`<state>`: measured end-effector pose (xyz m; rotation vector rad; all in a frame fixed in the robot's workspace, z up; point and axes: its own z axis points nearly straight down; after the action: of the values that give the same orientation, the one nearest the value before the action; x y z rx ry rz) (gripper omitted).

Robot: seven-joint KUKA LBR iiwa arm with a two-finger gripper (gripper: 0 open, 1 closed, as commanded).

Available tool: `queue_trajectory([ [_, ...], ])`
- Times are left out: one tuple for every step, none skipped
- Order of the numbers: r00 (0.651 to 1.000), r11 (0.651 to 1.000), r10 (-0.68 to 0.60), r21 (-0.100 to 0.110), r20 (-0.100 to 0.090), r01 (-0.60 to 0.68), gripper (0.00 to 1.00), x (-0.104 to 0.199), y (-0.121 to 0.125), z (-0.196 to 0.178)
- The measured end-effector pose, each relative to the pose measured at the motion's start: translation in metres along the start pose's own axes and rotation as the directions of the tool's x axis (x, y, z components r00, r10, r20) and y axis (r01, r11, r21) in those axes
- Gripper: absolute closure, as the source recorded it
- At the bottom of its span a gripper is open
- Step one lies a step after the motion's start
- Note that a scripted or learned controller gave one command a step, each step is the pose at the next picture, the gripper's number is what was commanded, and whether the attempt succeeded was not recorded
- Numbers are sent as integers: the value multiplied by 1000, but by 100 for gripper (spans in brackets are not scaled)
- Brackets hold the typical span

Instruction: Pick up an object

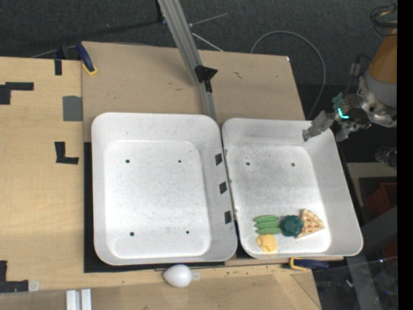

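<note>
Item: toy food cluster (287, 226), in the near corner of the right bin (342, 192). Our end effector (321, 128) hangs over that bin's far right rim; grip state we cannot tell. Cluster lies toward the camera, well apart.

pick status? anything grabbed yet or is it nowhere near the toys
Nothing picked yet. The gripper sits over the far right corner of the right bin, nothing visible between its fingers. The toys lie clustered at the bin's near edge: green pod, dark teal piece, waffle-patterned wedge, yellow piece. Left: move to the cluster, descend, grasp, lift.
</note>
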<state>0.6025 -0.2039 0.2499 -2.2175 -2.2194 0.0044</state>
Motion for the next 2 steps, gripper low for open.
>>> queue_trajectory([
  [1000,1000,-1,-4,2,1,0,0,1,-3],
  [1000,1000,0,0,1,0,0,-3,-4,43],
])
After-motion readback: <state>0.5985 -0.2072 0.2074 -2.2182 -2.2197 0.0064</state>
